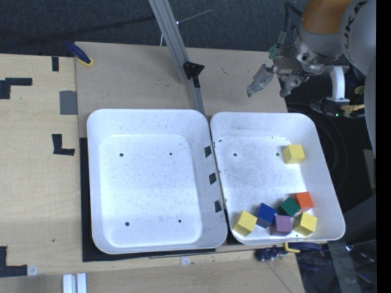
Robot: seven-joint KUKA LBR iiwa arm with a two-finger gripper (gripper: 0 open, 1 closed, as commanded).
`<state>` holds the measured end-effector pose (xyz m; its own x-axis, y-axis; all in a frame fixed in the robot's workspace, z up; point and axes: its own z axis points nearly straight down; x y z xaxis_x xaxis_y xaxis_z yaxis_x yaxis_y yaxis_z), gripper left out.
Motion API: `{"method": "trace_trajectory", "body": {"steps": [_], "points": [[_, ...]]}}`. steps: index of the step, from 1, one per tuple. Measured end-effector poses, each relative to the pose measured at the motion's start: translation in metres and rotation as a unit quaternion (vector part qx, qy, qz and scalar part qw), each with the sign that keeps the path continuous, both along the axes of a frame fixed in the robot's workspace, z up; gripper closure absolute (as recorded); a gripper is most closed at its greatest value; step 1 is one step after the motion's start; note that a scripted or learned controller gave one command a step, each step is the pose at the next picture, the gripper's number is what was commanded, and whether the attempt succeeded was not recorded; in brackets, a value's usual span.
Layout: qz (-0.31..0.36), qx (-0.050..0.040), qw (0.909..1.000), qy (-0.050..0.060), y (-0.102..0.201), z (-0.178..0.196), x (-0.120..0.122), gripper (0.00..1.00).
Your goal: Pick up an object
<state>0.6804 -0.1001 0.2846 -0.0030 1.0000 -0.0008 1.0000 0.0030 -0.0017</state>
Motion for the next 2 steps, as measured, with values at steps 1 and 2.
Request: {"method": "trace_trajectory", "body": {"steps": [1,2], "points": [[0.0,-0.0003,1.0,0.0,0.0,0.0,0.0,0.0],[-0.001,-0.0003,1.0,0.002,0.0,-0.044,-0.003,0.0]]}}
